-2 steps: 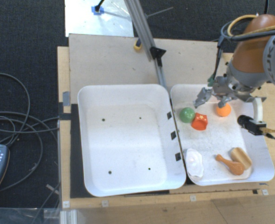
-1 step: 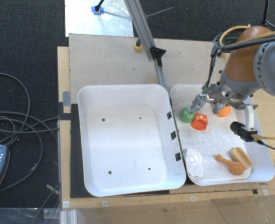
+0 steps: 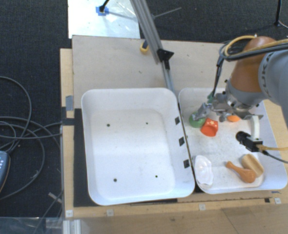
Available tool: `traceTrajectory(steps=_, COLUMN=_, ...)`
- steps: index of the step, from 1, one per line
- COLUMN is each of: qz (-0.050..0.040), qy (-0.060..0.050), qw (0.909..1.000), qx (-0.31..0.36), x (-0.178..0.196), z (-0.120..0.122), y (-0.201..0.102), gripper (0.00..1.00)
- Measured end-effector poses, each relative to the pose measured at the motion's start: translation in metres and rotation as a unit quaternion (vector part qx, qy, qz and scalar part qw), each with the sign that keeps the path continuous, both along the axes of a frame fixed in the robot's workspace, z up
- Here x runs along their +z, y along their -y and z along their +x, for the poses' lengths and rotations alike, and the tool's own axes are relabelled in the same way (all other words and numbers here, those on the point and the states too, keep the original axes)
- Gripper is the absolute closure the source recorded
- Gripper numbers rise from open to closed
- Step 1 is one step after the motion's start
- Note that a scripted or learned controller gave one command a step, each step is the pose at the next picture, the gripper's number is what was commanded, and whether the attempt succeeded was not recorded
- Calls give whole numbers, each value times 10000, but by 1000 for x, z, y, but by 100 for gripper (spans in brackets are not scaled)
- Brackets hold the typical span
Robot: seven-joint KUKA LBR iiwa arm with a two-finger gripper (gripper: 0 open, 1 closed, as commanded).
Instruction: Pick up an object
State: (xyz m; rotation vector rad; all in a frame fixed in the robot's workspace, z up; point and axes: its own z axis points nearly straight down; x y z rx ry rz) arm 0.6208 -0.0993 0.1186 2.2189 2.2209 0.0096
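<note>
The nearest thing to the hand is a small red-orange cup, squat and tilted, lying in the right bin close to its left wall. Just up and left of it sits a green piece, partly covered by the hand's grey metal; a small orange bit shows under the wrist on the other side. Whether the hand is apart or together I cannot tell (the arm's bulk hides that part), and nothing can be seen clamped in it.

The cup has bare white floor below and to its right, while the divider between the bins runs close on its left. The arm reaches in from the right, covering the bin's upper right corner.

Lower in the same bin lie a crumpled white object by the left wall, a tan wooden piece shaped like a drumstick, and a white tube near the right wall. The left bin rests beside it on the counter.
</note>
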Motion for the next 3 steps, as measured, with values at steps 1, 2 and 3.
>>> traceTrajectory(steps=1, qz=-8, qy=41, qw=10000, qx=7, x=14, z=2, y=0, gripper=100)
traceTrajectory(steps=2, qz=-19, qy=10, qw=10000, qx=22, x=78, z=3, y=-5, gripper=100)
traceTrajectory(steps=3, qz=-20, qy=13, qw=10000, qx=22, x=132, z=4, y=-5, gripper=100)
